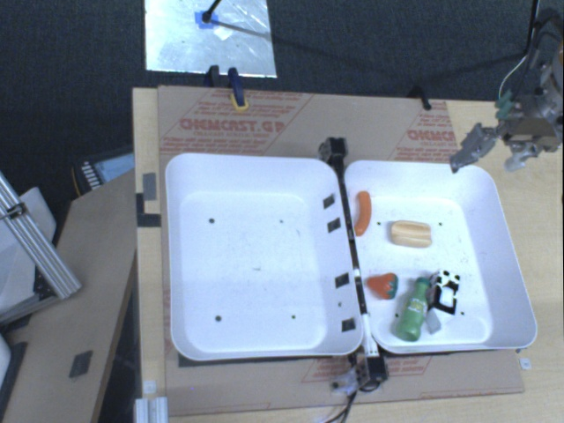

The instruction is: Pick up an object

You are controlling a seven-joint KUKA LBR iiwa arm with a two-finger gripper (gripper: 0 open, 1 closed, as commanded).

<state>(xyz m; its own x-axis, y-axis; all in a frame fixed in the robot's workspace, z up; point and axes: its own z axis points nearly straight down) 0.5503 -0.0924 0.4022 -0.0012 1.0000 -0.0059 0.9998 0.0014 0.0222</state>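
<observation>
- The claw (pixel 492 148) hangs spread above the right bin's (pixel 493 236) far right corner, gripping nothing.
- In that bin: an orange sausage (pixel 362 212), a bread roll (pixel 411 233), a red piece (pixel 382 285), a green bottle (pixel 412 309).
- The left bin (pixel 251 254) adjoins it.

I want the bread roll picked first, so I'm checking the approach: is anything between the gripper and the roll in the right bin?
Nothing visible does. The gripper is over the right bin's far right corner, and the bread roll lies apart from the orange sausage and green bottle, with bare floor between.
</observation>
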